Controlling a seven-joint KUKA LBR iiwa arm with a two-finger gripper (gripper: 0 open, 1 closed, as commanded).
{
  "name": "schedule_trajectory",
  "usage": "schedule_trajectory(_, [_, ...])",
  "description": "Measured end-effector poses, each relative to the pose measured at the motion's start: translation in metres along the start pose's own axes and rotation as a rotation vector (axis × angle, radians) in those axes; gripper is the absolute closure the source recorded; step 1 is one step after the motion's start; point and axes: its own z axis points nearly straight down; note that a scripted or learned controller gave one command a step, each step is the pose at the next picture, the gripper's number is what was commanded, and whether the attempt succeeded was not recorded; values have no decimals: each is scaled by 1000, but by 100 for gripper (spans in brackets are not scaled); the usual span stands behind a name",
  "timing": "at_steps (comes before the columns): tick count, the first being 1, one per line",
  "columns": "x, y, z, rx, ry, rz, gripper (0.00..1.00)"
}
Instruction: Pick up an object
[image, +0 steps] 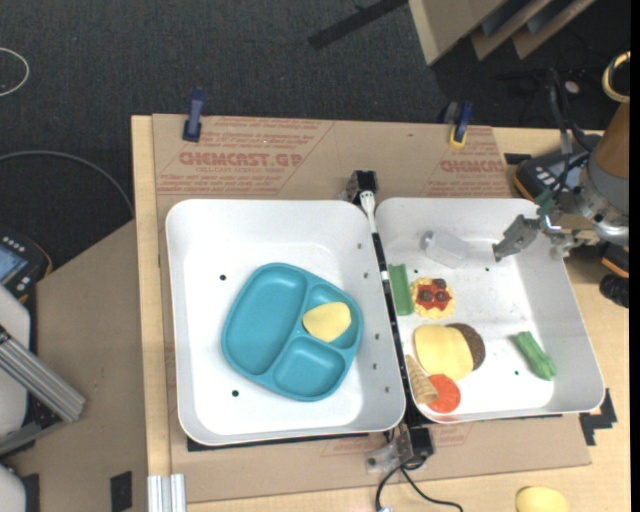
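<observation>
Yellow piece (327, 320) in blue tray (262, 332)

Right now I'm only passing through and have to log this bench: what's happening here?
A grey robot arm reaches in from the right, its gripper over the upper part of the right bin, with nothing visibly held. That bin holds toy food: a green piece, a small pizza-like piece, a yellow and brown item and another green piece. In the left bin, a blue divided plate carries a yellow piece.
</observation>
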Motion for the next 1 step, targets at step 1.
schedule_trajectory(1, [116,-73,32,11,8,-9,0])
